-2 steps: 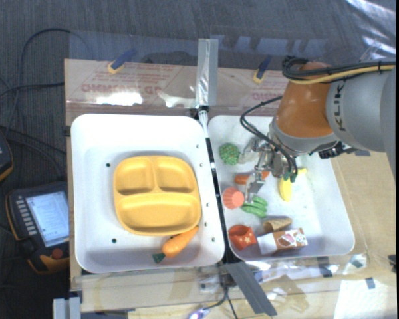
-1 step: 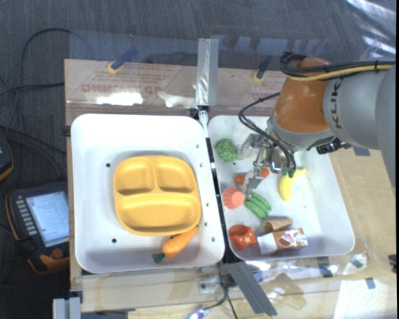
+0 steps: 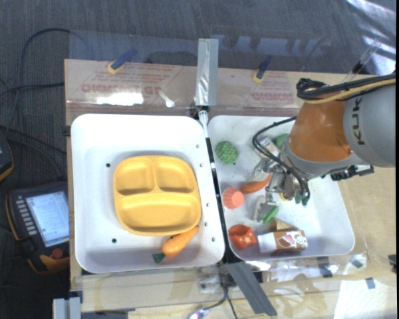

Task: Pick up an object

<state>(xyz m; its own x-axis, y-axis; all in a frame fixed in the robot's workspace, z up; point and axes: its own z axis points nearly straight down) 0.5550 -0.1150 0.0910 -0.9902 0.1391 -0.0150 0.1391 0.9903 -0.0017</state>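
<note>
- Starting at nine o'clock, the left bin (image 3: 86,178) holds a yellow divided plate (image 3: 157,193) lying flat near its middle
- Just beside the plate's five o'clock corner lies an orange toy carrot (image 3: 179,242), tilted, its green stub pointing toward seven o'clock; it seems to touch the plate's rim
- Past the divider between the two bins, the right bin (image 3: 336,234) carries a scatter of small toys, all candidates for the pick
- At its eleven o'clock corner sits a green knobbly ball (image 3: 227,152), well apart from the rest
- Below that, toward the bin's nine o'clock wall, stands a small pink cup-like piece (image 3: 233,198), and just beside it at three o'clock lies a slim orange piece (image 3: 254,186) reaching toward the arm
- Near six o'clock rests a red-orange rounded toy (image 3: 241,236), touching or nearly touching a brown and white carton (image 3: 288,240) that lies on its side at the toy's three o'clock
- A small green piece (image 3: 268,212) lies between the carton and the arm's tip
- The hand (image 3: 284,190) hangs over the middle of the right bin, under the orange band, close above the slim orange piece and the green one; whether it is spread, pressed together or pinching anything I cannot tell
- Behind both bins, at twelve o'clock, the surface (image 3: 146,85) shows a brown board under clear sheeting
</note>
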